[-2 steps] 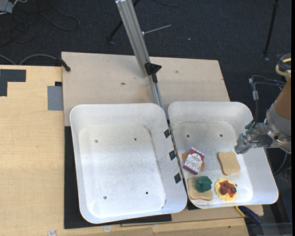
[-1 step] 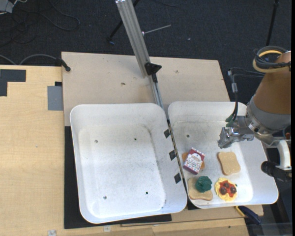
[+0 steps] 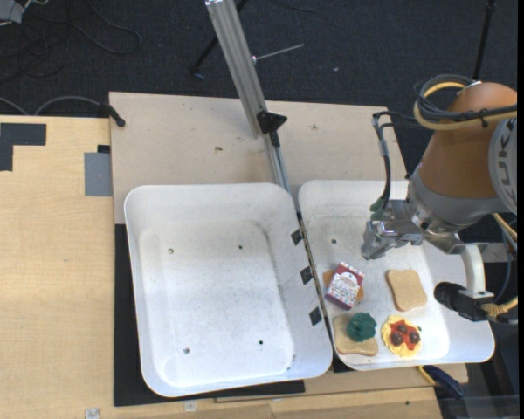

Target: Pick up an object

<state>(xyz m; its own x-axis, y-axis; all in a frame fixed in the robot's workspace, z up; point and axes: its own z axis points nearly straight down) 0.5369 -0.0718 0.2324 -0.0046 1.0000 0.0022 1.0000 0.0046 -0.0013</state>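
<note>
My gripper (image 3: 375,243) hangs over the middle of the right bin (image 3: 332,201), above and slightly right of a small red and white carton (image 3: 345,286). A slice of toast (image 3: 406,289) lies to the right of the carton. Near the bin's front edge sit a green lump on a piece of bread (image 3: 360,330) and a small pizza-like piece with red toppings (image 3: 403,335). Nothing shows between the gripper's fingers.
The left bin (image 3: 211,286) lies beside the right one, separated by a rim with black clips (image 3: 304,273). A slanted aluminium bar (image 3: 240,68) stands behind the bins. The arm's orange band (image 3: 463,142) looms over the right bin's far right side.
</note>
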